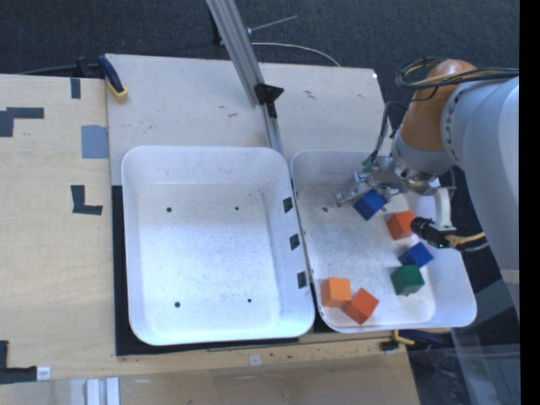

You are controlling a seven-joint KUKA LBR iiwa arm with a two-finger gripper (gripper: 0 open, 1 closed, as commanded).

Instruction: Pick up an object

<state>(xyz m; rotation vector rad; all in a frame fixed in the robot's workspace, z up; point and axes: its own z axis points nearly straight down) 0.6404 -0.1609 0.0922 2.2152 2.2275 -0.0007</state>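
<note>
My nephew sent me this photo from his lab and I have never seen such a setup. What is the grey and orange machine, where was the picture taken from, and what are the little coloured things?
The picture comes from one camera fixed above a bench, looking down at a slant. The grey machine with the orange band is a robot arm, reaching in from the picture's right. At its end is a two-finger gripper, meant to pick objects up.

On the bench sit two shallow white bins. The right bin holds small blocks: a blue one right at the gripper, tilted and apparently lifted, an orange-red one, another blue one, a green one, and two orange ones touching near the front. The left bin is beside it.
</note>
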